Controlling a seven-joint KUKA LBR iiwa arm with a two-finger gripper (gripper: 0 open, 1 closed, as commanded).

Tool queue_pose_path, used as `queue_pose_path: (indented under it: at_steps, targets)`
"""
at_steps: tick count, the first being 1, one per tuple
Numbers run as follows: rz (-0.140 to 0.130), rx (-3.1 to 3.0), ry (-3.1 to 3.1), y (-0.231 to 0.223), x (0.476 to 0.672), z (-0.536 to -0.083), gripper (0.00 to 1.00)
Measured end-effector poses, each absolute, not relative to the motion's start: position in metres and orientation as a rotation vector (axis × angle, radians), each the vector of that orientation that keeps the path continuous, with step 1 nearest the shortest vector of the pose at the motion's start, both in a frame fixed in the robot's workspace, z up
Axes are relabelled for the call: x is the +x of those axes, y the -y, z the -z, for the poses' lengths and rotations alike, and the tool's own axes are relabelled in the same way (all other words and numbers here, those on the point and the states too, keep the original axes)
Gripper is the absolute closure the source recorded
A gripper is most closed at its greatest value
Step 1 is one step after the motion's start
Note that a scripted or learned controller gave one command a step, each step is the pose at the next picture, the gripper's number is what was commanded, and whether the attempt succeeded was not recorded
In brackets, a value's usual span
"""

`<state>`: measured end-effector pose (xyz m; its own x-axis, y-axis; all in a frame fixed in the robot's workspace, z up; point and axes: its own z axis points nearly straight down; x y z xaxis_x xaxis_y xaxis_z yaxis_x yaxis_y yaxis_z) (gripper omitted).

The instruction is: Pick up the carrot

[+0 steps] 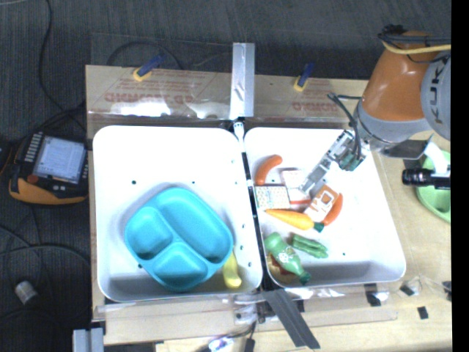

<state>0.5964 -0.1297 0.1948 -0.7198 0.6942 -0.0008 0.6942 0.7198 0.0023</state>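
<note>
Carrot [292, 218] lying in right bin [381, 226], just left of a small white-and-orange packet [322, 202] | end effector [315, 182] low over the packet, above the carrot | finger state cannot be told

Bright, even overhead light; white bins [110, 196] nearly blown out, picture slightly soft.

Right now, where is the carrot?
The carrot lies in the right bin, near its middle, just below the tool and above the green toy.
</note>
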Motion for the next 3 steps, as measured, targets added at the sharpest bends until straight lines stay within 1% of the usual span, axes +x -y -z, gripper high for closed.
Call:
queue_pose_path:
  at_steps: [1, 2, 3]
  targets:
    - [-0.003, 1.195, -2.892, 0.102, 0.521, -0.125, 0.0]
    - [-0.004, 1.194, -2.892, 0.101, 0.522, -0.125, 0.0]
    - [-0.011, 1.188, -2.883, 0.1, 0.525, -0.136, 1.0]
